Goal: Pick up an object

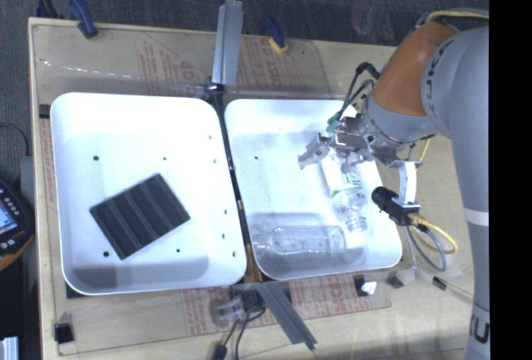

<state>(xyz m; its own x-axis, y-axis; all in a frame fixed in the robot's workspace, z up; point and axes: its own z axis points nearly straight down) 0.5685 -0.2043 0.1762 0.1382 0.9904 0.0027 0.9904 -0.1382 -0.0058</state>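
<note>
My gripper [329, 150] hangs over the upper right part of the right bin [266, 142], on the grey arm with its orange band. Just below it a small clear plastic bottle [347, 194] with a pale label lies lengthwise, its top end close under the gripper; whether they touch is unclear. A second, larger clear bottle [299, 239] lies on its side along the bin's near wall. A black ribbed rectangular pad [139, 214] lies flat in the left bin [100, 121].
A metal divider bar [226, 42] rises between the bins at the back, with blue clamps [81, 16] on the bench's far edge. Cables and a black connector [395, 206] hang off the wrist over the right bin's right rim.
</note>
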